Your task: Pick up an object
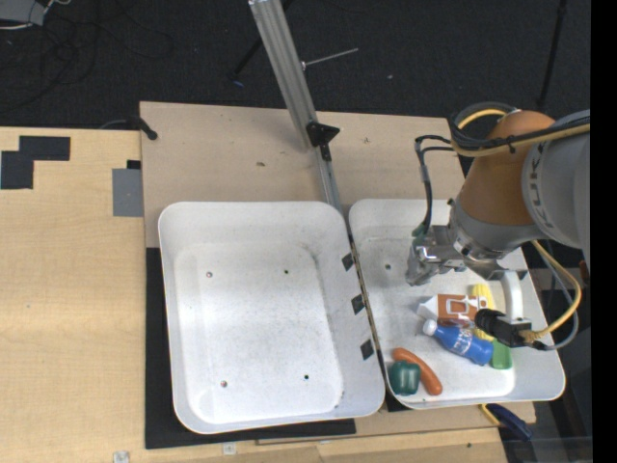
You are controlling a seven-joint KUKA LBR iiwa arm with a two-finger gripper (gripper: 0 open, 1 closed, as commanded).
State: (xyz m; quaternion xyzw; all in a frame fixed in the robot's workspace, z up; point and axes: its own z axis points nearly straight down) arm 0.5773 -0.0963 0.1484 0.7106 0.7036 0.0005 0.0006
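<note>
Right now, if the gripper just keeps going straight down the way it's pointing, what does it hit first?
Probably bare floor of the right bin. The gripper hangs over an open patch, up-left of the white and orange tube and blue bottle. Depth is hard to judge from this slant.

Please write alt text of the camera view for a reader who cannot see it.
The robot's hand hangs over the right bin, above bare floor, just left of a cluster of small items: a blue bottle, an orange carrot-like toy and a green piece. The left bin lies beside it.
</note>
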